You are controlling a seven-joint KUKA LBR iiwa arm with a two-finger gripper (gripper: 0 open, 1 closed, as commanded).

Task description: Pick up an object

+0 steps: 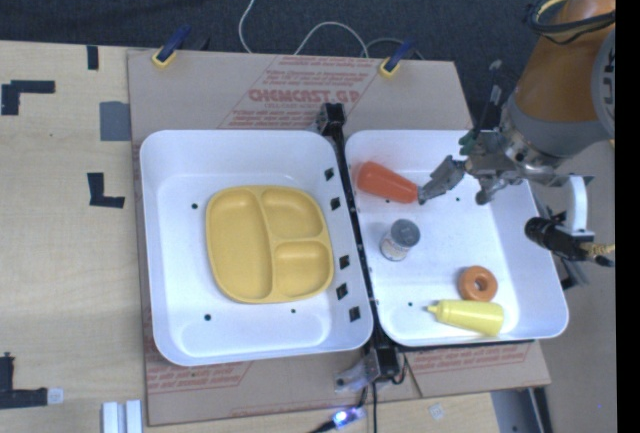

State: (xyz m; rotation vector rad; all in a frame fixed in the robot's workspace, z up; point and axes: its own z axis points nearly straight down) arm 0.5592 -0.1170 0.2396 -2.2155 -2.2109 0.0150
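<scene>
smooth glossy white plastic bins [170, 221], matt yellow plastic tray [268, 243], brown cardboard sheet [290, 91] beneath

From my station I saw the arm [565, 71] as a fat rounded body, its upper part a broad orange band, the rest below it grey. A thin yellowish cable looped over its top. Lower down the casing narrowed into a cluster of grey metal brackets. The hand [432, 189] was dark and slim, ending in narrow black fingers [440, 180]. A white curved piece with a black knob, possibly a cable fitting, hung off the side.
</scene>
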